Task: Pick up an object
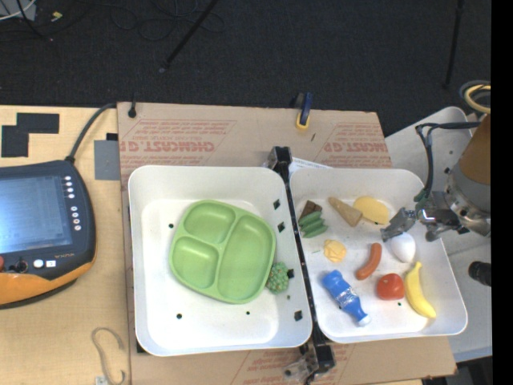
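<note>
Down at the front of the right bin (449,327), nearest you, lie the blue bottle (345,293) and the banana (420,290), both below the gripper (417,221) and apart from it. Nothing has been lifted yet, as far as you can judge: every toy rests on a bin floor, so the whole pick is still to do.

Working down in size, you have the left bin (152,215) well off to the gripper's left, bearing the green divided plate (223,249) with a small green bumpy toy (278,277) touching the plate's right edge. The right bin lies beneath the gripper. In it, the banana and bottle come first, then the lemon (372,208) just left of the gripper and a tan wedge (345,211) beyond it. A sausage (369,261) lies below and left, a tomato (390,286) straight below. The white egg (402,248) sits just under the fingers, the closest candidate by your reckoning. Farther left are a yellow lump (335,252), a green pod (313,227) and a brown piece (309,210).

You see the arm (474,184) coming in low from the right edge, wrist dipped over the bin's right side. Its two fingers stand spread, with nothing between them, seemingly just above the egg; you cannot tell whether they touch it.
</note>
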Available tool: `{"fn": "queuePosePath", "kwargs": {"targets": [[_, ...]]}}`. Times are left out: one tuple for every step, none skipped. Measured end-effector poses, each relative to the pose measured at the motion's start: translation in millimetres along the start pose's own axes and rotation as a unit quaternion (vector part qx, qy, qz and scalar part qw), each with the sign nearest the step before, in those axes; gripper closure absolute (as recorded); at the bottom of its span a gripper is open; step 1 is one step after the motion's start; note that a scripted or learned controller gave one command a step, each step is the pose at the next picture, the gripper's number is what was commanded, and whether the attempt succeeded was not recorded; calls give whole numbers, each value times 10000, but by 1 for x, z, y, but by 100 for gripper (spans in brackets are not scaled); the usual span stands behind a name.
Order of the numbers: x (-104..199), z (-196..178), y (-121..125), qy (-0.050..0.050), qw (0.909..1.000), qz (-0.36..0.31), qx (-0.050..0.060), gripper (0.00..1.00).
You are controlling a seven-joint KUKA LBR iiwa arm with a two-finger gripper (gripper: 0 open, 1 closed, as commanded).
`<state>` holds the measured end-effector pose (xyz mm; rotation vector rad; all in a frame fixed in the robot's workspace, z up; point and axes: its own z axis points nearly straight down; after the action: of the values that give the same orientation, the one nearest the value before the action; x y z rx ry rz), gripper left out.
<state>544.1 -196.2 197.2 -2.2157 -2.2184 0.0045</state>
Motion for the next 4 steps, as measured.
{"fn": "queuePosePath", "kwargs": {"targets": [[4,59,-9,3,10000,-3,4,0],[7,112,-9,0,10000,-2,-6,0],[5,99,-9,-2,10000,22,-12,100],[-7,45,-9,-15,10000,40,-35,100]]}}
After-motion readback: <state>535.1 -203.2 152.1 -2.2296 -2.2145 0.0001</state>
